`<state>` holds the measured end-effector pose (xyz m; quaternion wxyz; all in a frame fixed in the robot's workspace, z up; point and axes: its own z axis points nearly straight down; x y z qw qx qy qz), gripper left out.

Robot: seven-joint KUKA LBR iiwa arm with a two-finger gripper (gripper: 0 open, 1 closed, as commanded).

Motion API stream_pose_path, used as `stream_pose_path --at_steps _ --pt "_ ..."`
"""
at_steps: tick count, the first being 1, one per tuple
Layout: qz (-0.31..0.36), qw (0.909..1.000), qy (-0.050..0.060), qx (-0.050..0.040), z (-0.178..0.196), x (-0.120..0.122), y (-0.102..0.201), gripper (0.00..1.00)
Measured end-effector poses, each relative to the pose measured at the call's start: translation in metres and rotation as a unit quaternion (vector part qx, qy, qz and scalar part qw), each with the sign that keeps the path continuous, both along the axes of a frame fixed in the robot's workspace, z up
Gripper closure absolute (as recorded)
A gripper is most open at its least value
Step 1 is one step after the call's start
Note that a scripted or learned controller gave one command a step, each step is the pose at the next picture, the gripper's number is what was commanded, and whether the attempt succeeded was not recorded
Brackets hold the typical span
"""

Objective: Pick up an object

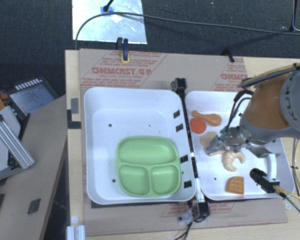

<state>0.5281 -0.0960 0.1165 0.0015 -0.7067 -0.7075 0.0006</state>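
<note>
The tool [216, 147] hangs low in the right bin [210, 98], beside a croissant [233, 159] at lower right of frame, placed for a grasp. Its grip state cannot be told; nothing visibly sits in it.

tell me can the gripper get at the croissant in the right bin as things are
Probably yes. The gripper hangs low in the right bin, just beside the croissant, with nothing lying on top of it. The tan piece sits close on the other side and might get nudged.
</note>
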Motion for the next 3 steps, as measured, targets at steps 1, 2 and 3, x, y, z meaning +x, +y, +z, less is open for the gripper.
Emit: stream_pose_path --at_steps 1,2,3 --pt "0.0 1.0 -0.003 -0.0008 0.013 0.001 -0.001 1.0" --pt "0.001 1.0 -0.005 -0.0014 0.076 0.0 -0.006 1.0" --pt "0.001 1.0 -0.005 -0.0013 0.117 0.002 -0.006 1.0"
